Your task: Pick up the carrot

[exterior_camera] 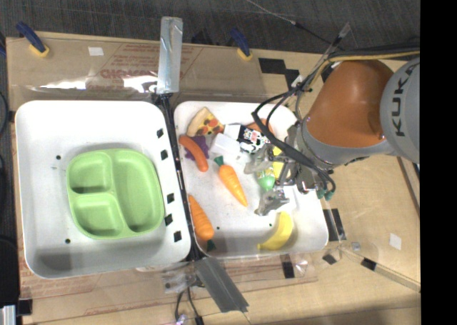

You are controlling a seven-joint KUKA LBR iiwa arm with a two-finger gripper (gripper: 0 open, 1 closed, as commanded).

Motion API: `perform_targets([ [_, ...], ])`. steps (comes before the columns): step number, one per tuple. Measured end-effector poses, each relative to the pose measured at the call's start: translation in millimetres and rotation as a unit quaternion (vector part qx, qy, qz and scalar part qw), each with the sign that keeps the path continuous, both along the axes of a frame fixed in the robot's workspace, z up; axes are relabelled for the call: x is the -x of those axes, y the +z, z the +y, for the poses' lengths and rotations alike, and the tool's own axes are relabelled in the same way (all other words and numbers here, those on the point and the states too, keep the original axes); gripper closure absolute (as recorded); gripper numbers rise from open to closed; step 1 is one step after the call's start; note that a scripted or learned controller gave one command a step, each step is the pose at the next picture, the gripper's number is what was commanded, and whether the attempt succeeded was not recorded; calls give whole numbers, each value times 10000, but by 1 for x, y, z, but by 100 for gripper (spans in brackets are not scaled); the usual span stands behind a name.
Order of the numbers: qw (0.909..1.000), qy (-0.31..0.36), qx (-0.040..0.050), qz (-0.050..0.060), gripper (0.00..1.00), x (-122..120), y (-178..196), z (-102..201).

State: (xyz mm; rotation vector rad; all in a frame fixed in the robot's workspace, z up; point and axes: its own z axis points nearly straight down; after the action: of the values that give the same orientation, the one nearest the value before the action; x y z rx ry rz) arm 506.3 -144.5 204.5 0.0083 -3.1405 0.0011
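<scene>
The carrot (232, 182), orange with a green top, lies at a slant in the middle of the right bin (314, 239). A second orange carrot-like piece (201, 219) lies against that bin's left wall near the front. My gripper (265, 189) hangs low over the bin just right of the carrot, above a small green item (265, 180). It stands apart from the carrot. The grey arm with its orange band (348, 106) covers the bin's right side.
The right bin also holds a pizza slice (206, 123), a red sausage (193, 151), a black-and-white piece (250, 137) and a banana (279, 232). The left bin (43, 116) holds a green divided plate (114, 192).
</scene>
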Motion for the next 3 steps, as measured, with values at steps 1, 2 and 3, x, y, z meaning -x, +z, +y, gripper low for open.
perform_targets([
  [1,9996,-295,-15,28,0,-16,-111,30],
  [2,9997,-250,-6,0,100,-19,-99,31],
  [3,9991,-413,2,-42,100,-15,-4,44],
])
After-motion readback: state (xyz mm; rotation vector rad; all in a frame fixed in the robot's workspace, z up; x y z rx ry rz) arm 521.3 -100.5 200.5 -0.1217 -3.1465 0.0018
